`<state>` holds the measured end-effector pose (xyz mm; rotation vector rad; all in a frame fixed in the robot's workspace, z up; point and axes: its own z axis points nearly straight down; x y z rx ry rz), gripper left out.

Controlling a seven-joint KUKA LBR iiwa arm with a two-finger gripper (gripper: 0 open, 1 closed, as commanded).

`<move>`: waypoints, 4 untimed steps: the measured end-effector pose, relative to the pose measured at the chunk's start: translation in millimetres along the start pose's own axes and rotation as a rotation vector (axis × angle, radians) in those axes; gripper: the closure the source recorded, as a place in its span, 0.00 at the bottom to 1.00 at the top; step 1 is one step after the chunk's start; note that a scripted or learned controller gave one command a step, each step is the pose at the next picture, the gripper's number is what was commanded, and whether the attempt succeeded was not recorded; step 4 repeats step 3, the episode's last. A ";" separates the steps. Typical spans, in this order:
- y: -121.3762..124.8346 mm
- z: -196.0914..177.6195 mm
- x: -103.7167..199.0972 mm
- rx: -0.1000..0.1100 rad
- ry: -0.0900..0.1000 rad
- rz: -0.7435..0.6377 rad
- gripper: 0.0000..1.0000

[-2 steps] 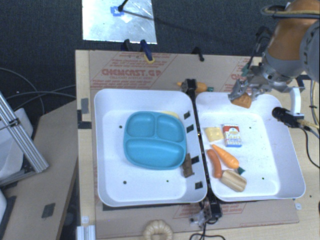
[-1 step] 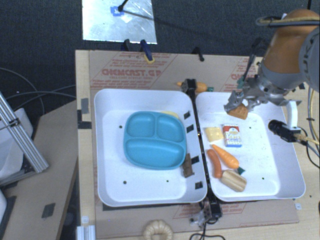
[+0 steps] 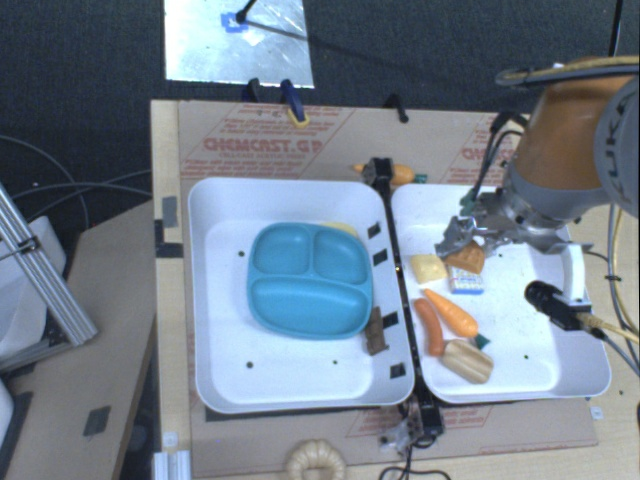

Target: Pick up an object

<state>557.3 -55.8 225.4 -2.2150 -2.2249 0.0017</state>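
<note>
— So what could go wrong from here?

— Crowding, mostly. The pincer (image 3: 462, 236) sits low in the right-hand white plastic bin (image 3: 560, 378), right at a small tan-orange block (image 3: 468, 259) that lies touching a little white and blue packet (image 3: 466, 282) and just beside a pale yellow wedge (image 3: 429, 268). My guess is that a closing grasp could nudge a neighbour aside or catch two things at once, and then slip off both.

— Is it clamped on anything now?

— I cannot tell. The metal tip is dark and cluttered against the block, and whether it is apart or together is not readable from above.

— And the thing it is after, how does it look?

— Small, squarish, brownish orange, like a toy piece of bread or cracker. It lies flat near the upper middle of that bin, partly under the tip. I would judge it light and rigid, so easy to push around.

— Anything else within reach?

— Below it lie an orange plastic carrot (image 3: 451, 312), a reddish sausage shape (image 3: 430, 327) and a beige loaf-like piece (image 3: 468, 360), all close together. The left-hand white bin (image 3: 215, 368) holds a blue divided plate (image 3: 308, 279), well apart from the arm.
</note>
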 end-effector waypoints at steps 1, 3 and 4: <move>-15.6 -8.6 0.8 -0.002 0.000 0.003 1.00; -6.2 4.2 3.8 -0.003 -0.001 0.000 1.00; -6.2 4.2 3.8 -0.003 -0.001 0.000 1.00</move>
